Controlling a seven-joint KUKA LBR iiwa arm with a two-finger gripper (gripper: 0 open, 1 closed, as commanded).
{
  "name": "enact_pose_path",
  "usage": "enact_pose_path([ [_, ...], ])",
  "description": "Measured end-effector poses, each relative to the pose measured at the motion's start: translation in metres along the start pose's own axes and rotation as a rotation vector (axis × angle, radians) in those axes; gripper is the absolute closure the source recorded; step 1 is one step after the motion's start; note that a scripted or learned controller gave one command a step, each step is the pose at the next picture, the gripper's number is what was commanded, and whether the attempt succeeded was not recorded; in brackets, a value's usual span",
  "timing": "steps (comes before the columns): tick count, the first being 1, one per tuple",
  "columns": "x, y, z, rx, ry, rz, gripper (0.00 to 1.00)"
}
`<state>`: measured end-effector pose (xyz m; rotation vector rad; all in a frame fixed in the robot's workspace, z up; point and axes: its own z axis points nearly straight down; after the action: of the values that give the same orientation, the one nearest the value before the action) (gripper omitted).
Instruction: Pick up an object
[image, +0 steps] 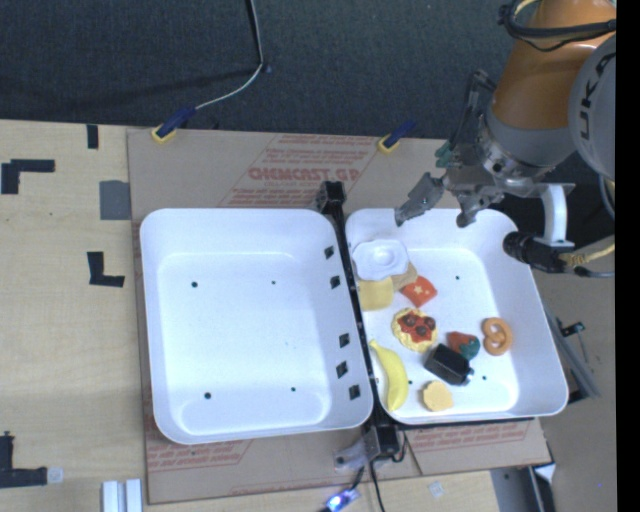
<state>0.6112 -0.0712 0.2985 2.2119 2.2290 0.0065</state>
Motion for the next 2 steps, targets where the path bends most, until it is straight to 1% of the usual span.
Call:
enact_pose_path([
  [1, 0.0606, -0.0027, -0.0224, 0.002, 0.0, -0.001, 0.0],
  [2, 0.0574, -0.0028, -0.0305, 0.005, -0.002, 0.003, 1.0],
])
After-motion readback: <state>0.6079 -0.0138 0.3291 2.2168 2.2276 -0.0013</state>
